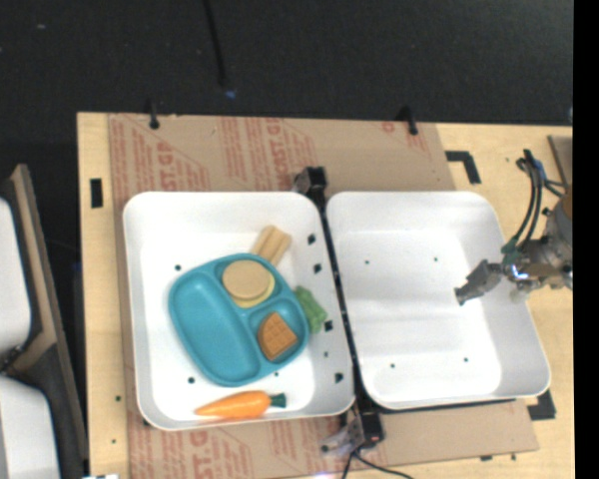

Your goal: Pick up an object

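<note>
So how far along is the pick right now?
Nothing looks picked yet. The blue tray, carrot and wooden block all lie in the left bin. The gripper is over the right bin, away from them. Left: reach across, grasp one, lift it.

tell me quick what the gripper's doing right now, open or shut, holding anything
Gripper: over the right bin near its right wall, nothing visibly held; open or shut cannot be told at this size.

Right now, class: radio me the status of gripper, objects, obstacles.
Gripper over right bin, holding nothing. Carrot and blue tray in left bin. Nothing blocking.
</note>
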### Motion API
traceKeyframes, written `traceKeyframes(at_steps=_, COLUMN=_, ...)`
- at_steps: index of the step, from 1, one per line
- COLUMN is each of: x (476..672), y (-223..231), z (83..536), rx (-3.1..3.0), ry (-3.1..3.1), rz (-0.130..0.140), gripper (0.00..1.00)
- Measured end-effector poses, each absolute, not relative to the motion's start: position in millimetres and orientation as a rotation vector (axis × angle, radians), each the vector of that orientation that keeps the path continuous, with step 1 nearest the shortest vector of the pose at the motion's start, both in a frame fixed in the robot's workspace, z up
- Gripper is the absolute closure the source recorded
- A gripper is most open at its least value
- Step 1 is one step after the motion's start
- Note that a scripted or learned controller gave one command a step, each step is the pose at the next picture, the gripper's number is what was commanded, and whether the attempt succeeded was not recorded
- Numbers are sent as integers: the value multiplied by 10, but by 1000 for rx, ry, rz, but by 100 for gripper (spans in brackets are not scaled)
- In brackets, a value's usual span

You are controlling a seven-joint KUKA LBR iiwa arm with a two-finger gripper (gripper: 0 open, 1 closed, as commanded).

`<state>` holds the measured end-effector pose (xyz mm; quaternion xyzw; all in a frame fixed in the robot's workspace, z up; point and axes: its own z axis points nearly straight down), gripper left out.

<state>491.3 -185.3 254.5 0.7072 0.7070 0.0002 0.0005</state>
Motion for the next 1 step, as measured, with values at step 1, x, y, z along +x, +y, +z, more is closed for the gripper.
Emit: traceKeyframes(at_steps=1, x=4895, y=-2228, z=3843, rx=2216, ry=2211, rz=8, gripper=0)
